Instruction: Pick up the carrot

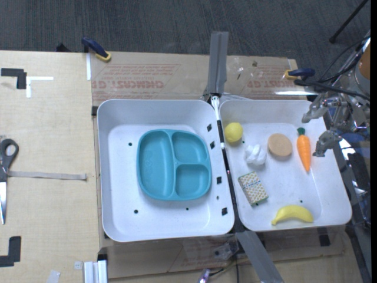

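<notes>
On the bench at far left lie a pair of scissors point(6, 158), well apart from the bins. The left bin point(112, 175) holds a teal divided plate point(174, 165) lying flat near its middle. In the right bin point(333, 208), from left to right, sit a yellow lemon point(234, 132) near the dividing wall, a small white object point(254, 154), a patterned little box point(253, 188) below it, a tan round piece point(280, 145), a banana point(293, 215) near the front wall, and the carrot point(303, 150), which lies close to the right wall with its green top toward the back. The gripper point(323, 128) hangs at the bin's right rim, just beside the carrot; its fingers point(323, 144) stand parted with nothing between them. The arm enters from the right edge, low over the rim.
</notes>
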`<action>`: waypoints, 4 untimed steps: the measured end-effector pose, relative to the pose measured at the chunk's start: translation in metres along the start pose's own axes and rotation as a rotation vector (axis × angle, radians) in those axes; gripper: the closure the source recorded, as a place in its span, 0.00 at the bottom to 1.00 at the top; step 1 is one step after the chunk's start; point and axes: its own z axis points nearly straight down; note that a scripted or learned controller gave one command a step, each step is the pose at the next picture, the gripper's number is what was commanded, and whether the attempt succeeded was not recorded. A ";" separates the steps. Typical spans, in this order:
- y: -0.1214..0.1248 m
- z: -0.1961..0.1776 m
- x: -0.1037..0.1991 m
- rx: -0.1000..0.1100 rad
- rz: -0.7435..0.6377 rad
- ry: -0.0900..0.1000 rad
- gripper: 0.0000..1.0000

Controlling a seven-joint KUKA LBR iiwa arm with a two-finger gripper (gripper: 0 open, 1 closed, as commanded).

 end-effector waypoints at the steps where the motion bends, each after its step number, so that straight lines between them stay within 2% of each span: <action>1: -0.026 0.140 0.009 0.000 -0.021 0.000 0.00; 2: -0.039 0.164 -0.026 0.000 0.004 -0.002 0.00; 3: -0.038 0.152 -0.028 0.003 0.001 -0.009 1.00; 4: 0.002 0.088 -0.028 0.000 0.147 -0.002 1.00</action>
